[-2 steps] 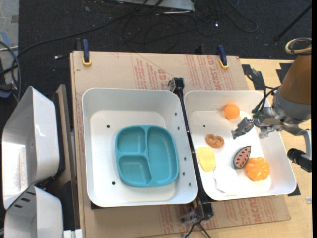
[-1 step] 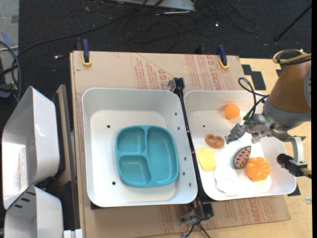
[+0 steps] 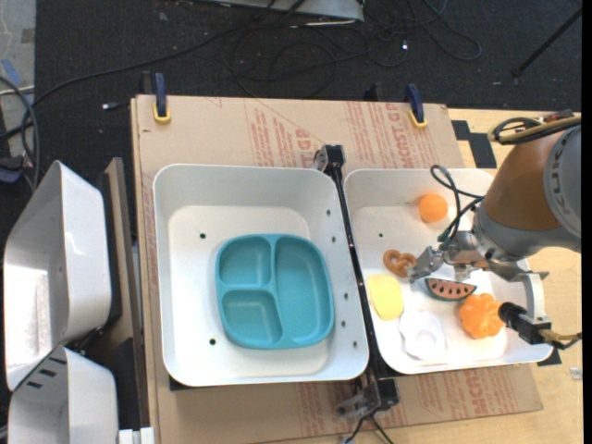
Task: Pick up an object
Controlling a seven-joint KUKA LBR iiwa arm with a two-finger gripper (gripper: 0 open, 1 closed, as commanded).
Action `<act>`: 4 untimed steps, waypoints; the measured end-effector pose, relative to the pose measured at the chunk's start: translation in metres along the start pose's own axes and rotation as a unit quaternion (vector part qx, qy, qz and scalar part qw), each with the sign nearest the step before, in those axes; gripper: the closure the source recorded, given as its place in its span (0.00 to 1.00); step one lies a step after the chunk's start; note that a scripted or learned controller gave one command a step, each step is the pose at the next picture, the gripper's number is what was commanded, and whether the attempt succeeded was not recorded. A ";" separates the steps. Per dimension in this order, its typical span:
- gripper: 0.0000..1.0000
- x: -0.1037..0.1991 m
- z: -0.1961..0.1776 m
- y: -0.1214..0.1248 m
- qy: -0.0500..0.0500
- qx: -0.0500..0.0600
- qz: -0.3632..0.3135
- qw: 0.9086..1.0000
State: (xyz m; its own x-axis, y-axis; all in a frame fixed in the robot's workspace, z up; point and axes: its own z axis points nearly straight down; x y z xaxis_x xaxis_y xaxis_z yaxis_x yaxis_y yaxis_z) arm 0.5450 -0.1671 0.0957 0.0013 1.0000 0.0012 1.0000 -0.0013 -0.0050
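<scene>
- The gripper (image 3: 435, 265) hangs low in the right bin (image 3: 370, 188), just above the watermelon slice (image 3: 450, 290) (finger state impossible to tell).
- Pretzel (image 3: 400, 263) just left of it; orange ball (image 3: 432, 208) sits behind.
- Teal divided plate (image 3: 274, 290) lies in the left bin (image 3: 185, 188).

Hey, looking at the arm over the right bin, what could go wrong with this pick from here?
The pincer sits among crowded items: the brown pretzel-shaped toy and the watermelon slice toy lie right beside it, so it may nudge or grab the wrong one. The pale yellow block and the white round piece are close too, and could get pushed.
</scene>
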 end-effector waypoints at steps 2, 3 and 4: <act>1.00 0.003 -0.070 0.012 -0.001 -0.006 -0.002 1.000; 1.00 0.006 -0.132 0.008 -0.002 -0.006 -0.002 1.000; 1.00 0.005 -0.194 0.016 -0.002 -0.006 -0.003 1.000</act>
State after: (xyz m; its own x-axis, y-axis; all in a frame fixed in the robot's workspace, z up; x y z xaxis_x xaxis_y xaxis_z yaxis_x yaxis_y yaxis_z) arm 0.5625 -0.1619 0.2895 -0.0038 1.0000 -0.0027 1.0000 0.0038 0.0079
